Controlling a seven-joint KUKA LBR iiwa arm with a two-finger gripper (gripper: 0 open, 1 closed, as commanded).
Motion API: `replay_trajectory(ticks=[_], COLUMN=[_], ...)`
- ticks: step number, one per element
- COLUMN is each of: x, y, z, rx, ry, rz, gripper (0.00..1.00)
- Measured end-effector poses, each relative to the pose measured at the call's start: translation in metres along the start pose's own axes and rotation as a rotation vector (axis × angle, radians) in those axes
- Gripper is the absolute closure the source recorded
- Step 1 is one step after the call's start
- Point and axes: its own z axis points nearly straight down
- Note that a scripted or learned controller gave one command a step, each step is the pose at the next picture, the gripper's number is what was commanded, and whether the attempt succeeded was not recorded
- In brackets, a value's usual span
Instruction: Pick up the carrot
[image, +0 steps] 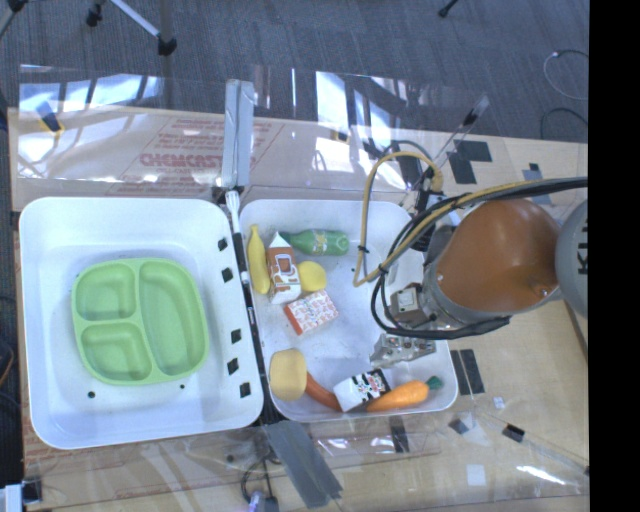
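Observation:
The carrot (402, 395), orange with a small green top pointing right, lies along the front wall of the right bin (352, 215). Its left end touches a small black-and-white bottle (362, 386). My gripper (402, 350) hangs just above and behind the carrot, under the big orange wrist band (495, 255). Nothing shows between the gripper and the carrot, and the carrot rests on the bin floor.
The right bin also holds a second orange stick (320, 391), a yellow round piece (288, 372), a red-and-white box (312, 313), a lemon (313, 277), a banana (258, 260), a small carton (283, 270) and a green bottle (315, 241). A green divided plate (140, 320) sits in the left bin.

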Motion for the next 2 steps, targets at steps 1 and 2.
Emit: replay_trajectory(ticks=[1, 2], x=[-0.0039, -0.0036], y=[-0.0027, -0.0026], z=[-0.0072, -0.0072], rx=[0.001, 0.001], ry=[-0.004, -0.004], rz=[-0.007, -0.008], gripper=[1.0, 0.0])
